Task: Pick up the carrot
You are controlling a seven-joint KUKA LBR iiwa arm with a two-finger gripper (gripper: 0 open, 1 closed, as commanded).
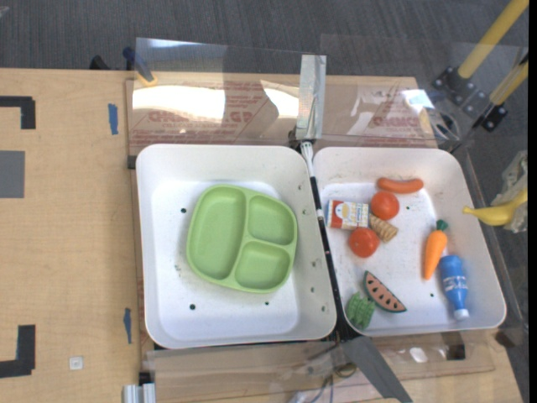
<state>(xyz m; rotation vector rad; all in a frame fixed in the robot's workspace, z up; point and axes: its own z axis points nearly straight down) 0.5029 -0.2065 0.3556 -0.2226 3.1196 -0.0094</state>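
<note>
The carrot (433, 253) lies in the right bin (487, 250), close to its right wall. Its long axis runs almost straight from the near side to the far side, with the green top at the far end and the narrow tip at the near end, leaning slightly left. A blue bottle (454, 285) lies just beside the tip, and two tomatoes (363, 242) sit well to the carrot's left.

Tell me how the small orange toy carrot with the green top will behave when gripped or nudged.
The orange toy carrot looks like smooth moulded plastic, so probably stiff, light and a bit slippery. Its round tapered body may roll or pivot if pushed. The blue bottle lies right by its tip, so a nudge could shift both.
</note>
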